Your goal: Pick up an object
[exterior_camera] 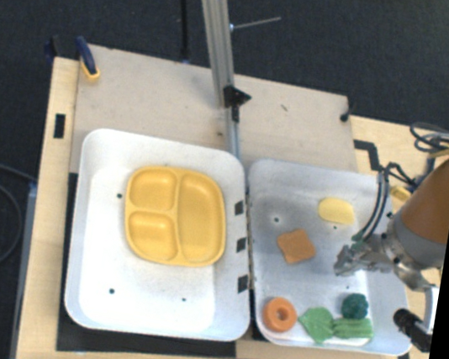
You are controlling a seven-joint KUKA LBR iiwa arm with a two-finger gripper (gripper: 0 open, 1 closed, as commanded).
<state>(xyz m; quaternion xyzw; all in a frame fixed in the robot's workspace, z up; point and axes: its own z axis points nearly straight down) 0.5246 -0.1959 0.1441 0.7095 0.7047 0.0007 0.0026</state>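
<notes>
The right bin (pixel 292 186) holds a yellow oval piece (pixel 336 210), a tan-orange square piece (pixel 296 246), an orange ring (pixel 279 314), a green flat piece (pixel 334 327) and a dark green round piece (pixel 355 306). My gripper (pixel 353 260) hangs over the right bin's middle right, to the right of the square piece and just above the dark green piece. Nothing shows between its fingers. The arm's orange band (pixel 433 205) rises at the right edge.
The left bin (pixel 88 279) carries a yellow three-compartment plate (pixel 176 215). A metal pole (pixel 218 37) slants up from the bench behind the bins. Cables run along the arm on the right.
</notes>
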